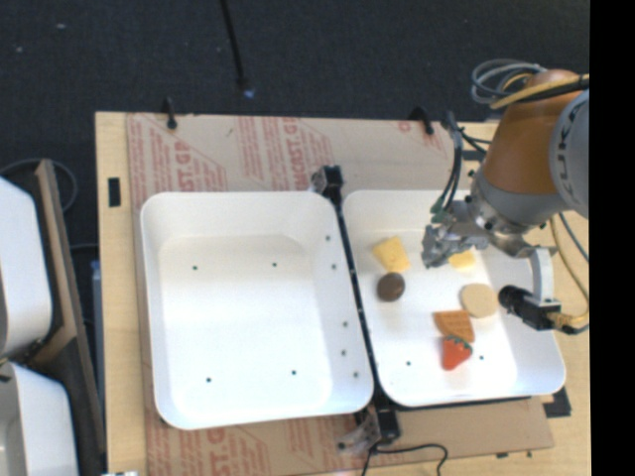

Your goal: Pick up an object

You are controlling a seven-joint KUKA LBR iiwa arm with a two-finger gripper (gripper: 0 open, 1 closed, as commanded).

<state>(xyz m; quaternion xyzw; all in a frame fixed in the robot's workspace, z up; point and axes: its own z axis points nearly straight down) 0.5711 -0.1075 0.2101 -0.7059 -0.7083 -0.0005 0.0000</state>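
Light was even and fairly bright over bench, coming from above. Both white bins point(248, 305) ran near overexposed, left bin floor washed almost featureless, faint grey shading along its walls. Floor at 12 o'clock stayed dark, grainy. Shadows were soft and short: small dark patch under my gripper point(444, 247), thin ones beside objects at 4 o'clock. Whole frame was slightly soft, low resolution, edges fuzzy. My orange band point(524, 147) showed mild sheen.

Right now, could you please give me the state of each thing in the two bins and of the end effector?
yellow block: resting free
brown ball: resting free
yellow piece: beside the end effector
beige disc: resting free
orange piece: touching red piece
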